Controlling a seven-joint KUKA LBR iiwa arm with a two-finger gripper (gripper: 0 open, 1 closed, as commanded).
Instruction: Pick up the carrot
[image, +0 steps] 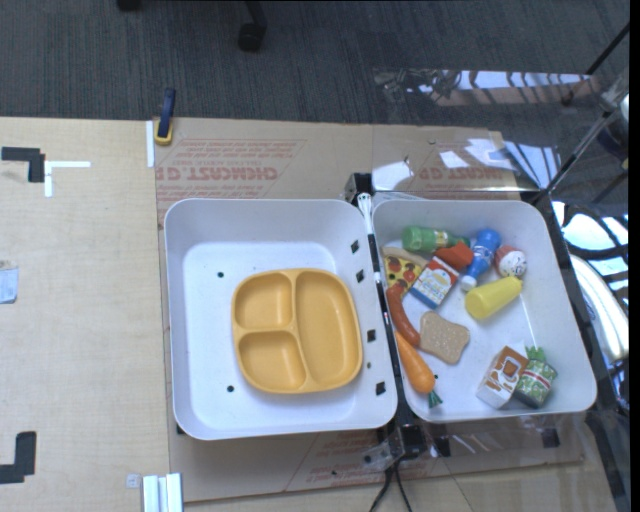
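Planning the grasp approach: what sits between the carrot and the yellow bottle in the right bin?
In the camera view, a slice of bread lies between the carrot and the yellow bottle, close beside the carrot's upper end.

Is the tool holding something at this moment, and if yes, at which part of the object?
Nothing is held. The carrot lies untouched in the right bin, along its left wall beside the bread slice.

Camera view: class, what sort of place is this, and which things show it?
Probably a robot test bench in a lab or workshop: two white bins side by side on taped cardboard, toy food such as a carrot, and a yellow divided plate.
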